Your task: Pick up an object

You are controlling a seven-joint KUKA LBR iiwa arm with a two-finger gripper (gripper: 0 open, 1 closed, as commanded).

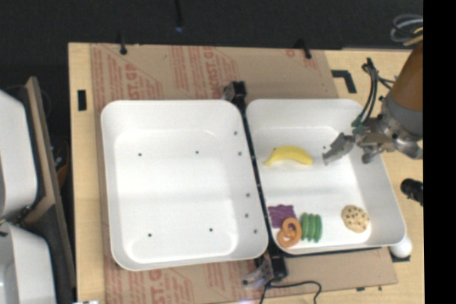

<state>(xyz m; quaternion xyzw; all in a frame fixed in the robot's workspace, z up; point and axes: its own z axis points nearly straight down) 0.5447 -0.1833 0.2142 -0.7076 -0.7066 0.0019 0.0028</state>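
In the right bin [370, 181] lie a yellow banana [289, 156], a purple piece [282, 213], an orange ring [290, 232], a green ribbed piece [311, 226] and a speckled cookie [355, 218]. My gripper [353, 150] hangs over the right bin's upper right part, just right of the banana and apart from it. Its fingers are spread open, one finger [337, 148] pointing toward the banana's right tip, with nothing between them.
The left bin [114, 153] sits beside the right one on a cardboard-covered bench. A black clamp [235, 91] stands at the bins' shared far corner. Cables [370, 92] run along the arm at the right.
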